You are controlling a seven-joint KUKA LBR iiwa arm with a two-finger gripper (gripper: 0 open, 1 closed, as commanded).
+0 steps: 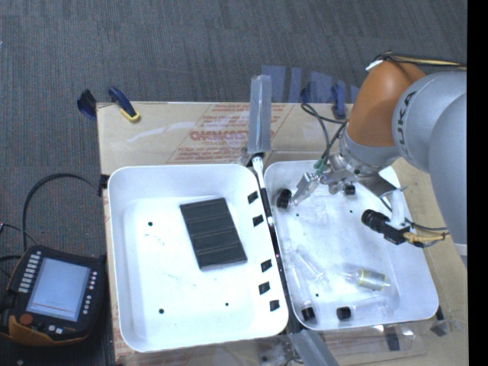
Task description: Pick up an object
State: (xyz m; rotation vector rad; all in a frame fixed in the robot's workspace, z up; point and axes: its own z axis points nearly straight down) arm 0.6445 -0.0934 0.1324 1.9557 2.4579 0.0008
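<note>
white plastic bins sit side by side on a printed cardboard sheet. camera view: the gripper (316,180) hangs over the far part of the right bin (423,280), its two metal fingers slanting down and towards the divider; they look slightly parted with nothing between them, though the gap is small and hard to judge. just beside the fingertips, on the divider side, lies a small black cap (284,198), the nearest candidate. clear plastic pieces (309,269) lie in mid-bin, nearer the viewer than the fingers, their long axis slanting from the divider towards the near rim. a clear vial with a brass-coloured end (366,278) rests well apart, long axis roughly across the bin. a dark slatted block (213,233) lies in the left bin (130,311), long axis running far to near, out of the arm's present line. legible writing: "ku" on the grey arm link (435,128); red print on the cardboard (217,132) is too blurred to read.
</note>
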